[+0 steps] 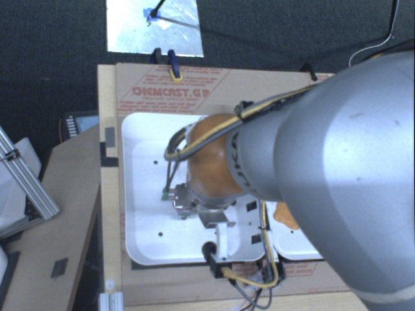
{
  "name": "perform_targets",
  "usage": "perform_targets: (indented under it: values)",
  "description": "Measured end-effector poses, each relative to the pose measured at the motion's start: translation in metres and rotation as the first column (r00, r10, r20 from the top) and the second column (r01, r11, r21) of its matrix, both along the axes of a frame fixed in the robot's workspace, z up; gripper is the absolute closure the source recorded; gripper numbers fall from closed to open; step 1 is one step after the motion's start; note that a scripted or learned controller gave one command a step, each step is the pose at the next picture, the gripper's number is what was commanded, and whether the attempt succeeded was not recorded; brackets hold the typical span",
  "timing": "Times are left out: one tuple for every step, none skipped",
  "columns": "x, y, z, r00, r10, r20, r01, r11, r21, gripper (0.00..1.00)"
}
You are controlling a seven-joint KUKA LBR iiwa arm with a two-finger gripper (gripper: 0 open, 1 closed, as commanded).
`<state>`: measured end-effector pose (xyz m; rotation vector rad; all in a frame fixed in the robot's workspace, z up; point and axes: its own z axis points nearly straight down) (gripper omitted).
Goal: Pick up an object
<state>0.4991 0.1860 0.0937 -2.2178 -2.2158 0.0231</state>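
dark grey carpet lay behind the counter (78,193), and a square of shiny silver foil (154,18) sat on it beyond the far edge of the left bin. the pale wooden counter carried a brown cardboard sheet with red print (172,91), and on that sheet rested the shallow white plastic left bin (139,173).

the large grey robot arm with an orange band above the wrist (337,173) reached in from the right and covered most of the right half of the left bin. its orange band hung over the middle of that bin, with yellow and black cables looped around it. the metal gripper (178,203) pointed down into the left bin, near its centre, close over the white floor. whether the fingers were wide, narrow or holding something could not be told, as the wrist hid them.

just right of the left bin, a strip of the second shallow white bin (301,251) showed under the arm. a small flat orange object (285,216) lay in it, close to the wall shared with the left bin and partly hidden by the arm, well apart from the gripper.
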Motion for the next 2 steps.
perform_targets:
  values:
    - [0.018,-0.052,-0.005,1.0,-0.004,0.013,0.004,1.0,0.003,1.0]
    - [-0.011,-0.035,0.183,1.0,0.007,0.03,-0.007,1.0,0.012,1.0]
